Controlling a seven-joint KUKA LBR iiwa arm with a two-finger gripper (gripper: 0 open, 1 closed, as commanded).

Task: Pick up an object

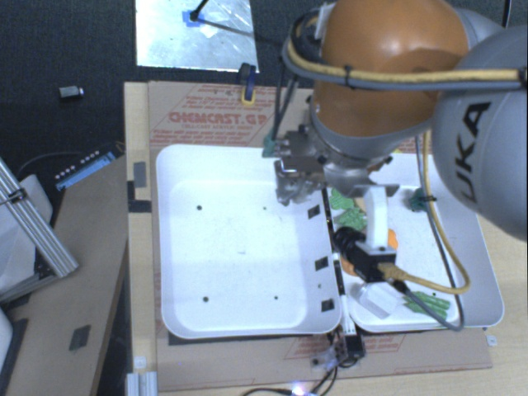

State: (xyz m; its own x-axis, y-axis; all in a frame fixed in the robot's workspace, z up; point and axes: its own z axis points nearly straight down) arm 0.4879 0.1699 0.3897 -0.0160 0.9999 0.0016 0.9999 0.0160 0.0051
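My gripper (291, 190) hangs over the divide between the two white bins, at the upper right corner of the left bin (223, 246). The big orange wrist and grey arm cover most of the right bin (485, 297). Small things lie in the right bin: a green leafy piece (350, 217) just right of the gripper, a green piece (431, 304) near the front, a pale clear piece (375, 302) beside it, a bit of orange (393, 239) and a teal piece (421, 198). Nothing is seen held.
Both bins rest on a cardboard sheet (210, 118) with red print. A shiny metal plate (194, 23) lies behind it. A yellow and blue clip (247, 85) stands at the cardboard's back edge. Aluminium rails (33, 229) lean at the left.
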